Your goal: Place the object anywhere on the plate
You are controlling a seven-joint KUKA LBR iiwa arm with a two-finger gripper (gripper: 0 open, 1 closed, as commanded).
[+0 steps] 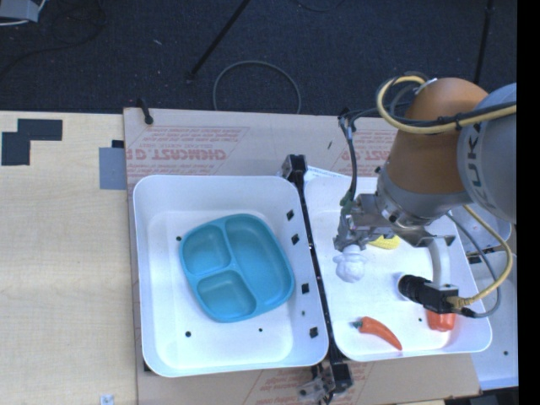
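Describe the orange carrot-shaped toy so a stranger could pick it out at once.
Start at the right bin, the one the arm reaches into. Along its near edge lies the carrot-shaped toy, long, tapered and orange with a green tip. The white lump beside the gripper is pale and rounded, not pointed.

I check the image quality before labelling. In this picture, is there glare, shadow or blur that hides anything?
In the camera view the light is even and the blue plate is sharp. The white bins are bright, so a whitish object under the claw shows little contrast. The arm hides most of a yellow thing. The orange carrot-like object is clear.
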